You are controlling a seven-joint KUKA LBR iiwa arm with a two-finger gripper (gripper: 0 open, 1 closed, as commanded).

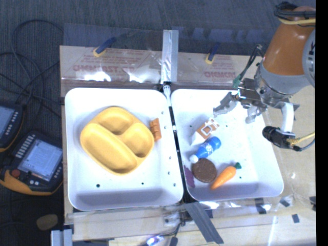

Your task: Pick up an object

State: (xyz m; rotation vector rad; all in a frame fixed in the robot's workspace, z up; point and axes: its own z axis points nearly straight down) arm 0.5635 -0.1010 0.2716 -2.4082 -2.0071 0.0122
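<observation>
The hand (239,107), fingers apart and gripping nothing, is hovering up-right of the blue bottle (207,148), whose long axis is slanting toward it.

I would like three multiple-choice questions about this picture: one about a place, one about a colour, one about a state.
1. Where does the big yellow object lie?
A. left bin
B. right bin
C. on the floor

2. What colour is the bottle near the toy carrot?
A. green
B. blue
C. black

3. How do the fingers of the gripper stand?
A. shut on the carrot
B. shut on the bottle
C. open, holding nothing

Answers:
1 A, it fills the middle of the left bin.
2 B, its body is blue with a white cap.
3 C, the fingers are spread above the right bin, with nothing between them.
</observation>
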